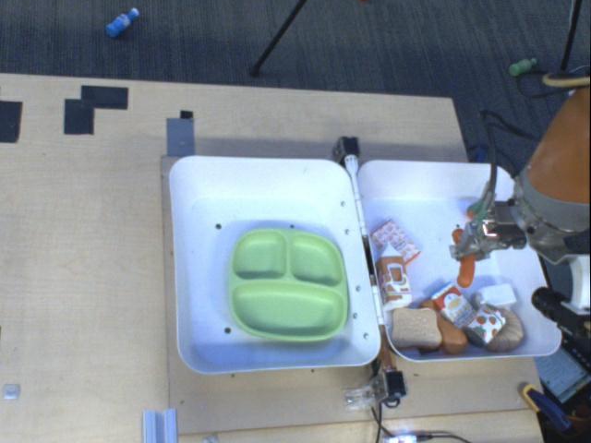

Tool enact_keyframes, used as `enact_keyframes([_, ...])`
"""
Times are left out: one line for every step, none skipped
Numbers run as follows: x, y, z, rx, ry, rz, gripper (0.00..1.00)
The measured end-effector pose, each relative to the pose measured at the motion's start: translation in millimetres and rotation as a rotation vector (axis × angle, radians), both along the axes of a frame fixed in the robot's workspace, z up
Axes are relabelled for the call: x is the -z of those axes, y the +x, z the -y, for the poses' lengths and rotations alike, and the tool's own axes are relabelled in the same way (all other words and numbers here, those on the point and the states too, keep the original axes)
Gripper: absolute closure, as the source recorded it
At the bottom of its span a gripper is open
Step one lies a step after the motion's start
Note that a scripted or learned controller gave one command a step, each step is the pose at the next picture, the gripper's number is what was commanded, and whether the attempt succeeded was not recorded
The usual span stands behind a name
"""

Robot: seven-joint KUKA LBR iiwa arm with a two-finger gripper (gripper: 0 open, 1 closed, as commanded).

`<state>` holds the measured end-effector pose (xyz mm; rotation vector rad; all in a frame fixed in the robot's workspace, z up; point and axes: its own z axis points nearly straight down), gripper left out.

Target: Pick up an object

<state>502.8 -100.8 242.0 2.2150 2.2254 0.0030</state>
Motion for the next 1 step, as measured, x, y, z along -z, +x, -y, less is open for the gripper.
enact_keyframes([58.2, 49.9, -38.2, 0.000, 0.001, -0.002, 0.00])
